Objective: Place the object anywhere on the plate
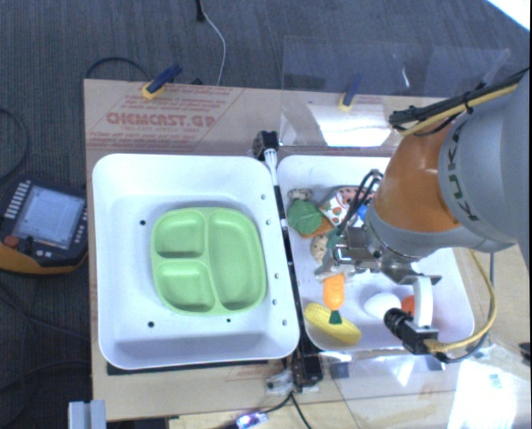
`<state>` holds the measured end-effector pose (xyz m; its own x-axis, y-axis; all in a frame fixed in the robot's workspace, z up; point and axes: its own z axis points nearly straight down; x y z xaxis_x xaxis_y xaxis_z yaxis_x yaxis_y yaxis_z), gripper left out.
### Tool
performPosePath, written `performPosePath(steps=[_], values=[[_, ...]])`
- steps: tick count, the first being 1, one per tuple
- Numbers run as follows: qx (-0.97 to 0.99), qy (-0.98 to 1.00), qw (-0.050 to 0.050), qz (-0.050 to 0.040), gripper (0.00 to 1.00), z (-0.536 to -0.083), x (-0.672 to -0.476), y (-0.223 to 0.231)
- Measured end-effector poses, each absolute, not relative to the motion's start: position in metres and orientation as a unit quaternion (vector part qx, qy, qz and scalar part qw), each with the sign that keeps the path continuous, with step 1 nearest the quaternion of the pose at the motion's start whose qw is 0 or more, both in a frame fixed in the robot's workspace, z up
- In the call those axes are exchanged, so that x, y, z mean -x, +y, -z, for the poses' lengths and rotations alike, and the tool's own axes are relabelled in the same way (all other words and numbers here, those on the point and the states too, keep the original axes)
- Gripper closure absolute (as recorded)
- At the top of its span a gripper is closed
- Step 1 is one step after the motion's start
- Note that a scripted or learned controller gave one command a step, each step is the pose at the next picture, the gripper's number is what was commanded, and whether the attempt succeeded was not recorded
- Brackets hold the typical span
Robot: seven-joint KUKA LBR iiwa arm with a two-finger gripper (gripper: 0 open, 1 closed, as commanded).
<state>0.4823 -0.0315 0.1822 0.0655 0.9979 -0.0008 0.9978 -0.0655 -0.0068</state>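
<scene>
At the far left, off the bench, a handheld control pad (35, 226) with a grey screen lies on the dark carpet, its cable looping away behind it. The bench itself is a cardboard-topped board (167, 119) with red lettering and two small clips on its back edge. The left bin (122, 181) holds a green plate (209, 259) with three compartments, lying flat near the bin's middle. A black divider strip (279, 213) runs between the two bins.

The right bin (453, 315) is crowded with toy food. Near its back-left corner sits a green leafy piece (304, 215), with a brownish piece just beside it and a white-and-red item (342, 202) behind. Toward the front lie a carrot (334, 290), upright-looking with a green stub, and a corn cob (332, 323) just in front of it, near the bin's front wall. A white egg-like piece (378, 304) rests to the right.

The arm (435, 186) hangs over this bin, hiding much of its middle. The gripper (348, 250) sits low just above the carrot; whether its jaws are apart or together cannot be told.
</scene>
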Motion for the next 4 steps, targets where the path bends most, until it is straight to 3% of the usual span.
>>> performPosePath(steps=[1, 2, 3, 4], values=[[0.860, -0.510, 0.001, -0.0029, 1.00, -0.228, -0.483, 0.025], [0.861, -0.509, 0.000, -0.0038, 0.00, -0.228, -0.483, 0.024], [0.860, -0.510, 0.001, -0.0073, 1.00, -0.236, -0.482, 0.024], [0.854, -0.520, 0.001, -0.0019, 1.00, -0.260, -0.502, 0.088]])
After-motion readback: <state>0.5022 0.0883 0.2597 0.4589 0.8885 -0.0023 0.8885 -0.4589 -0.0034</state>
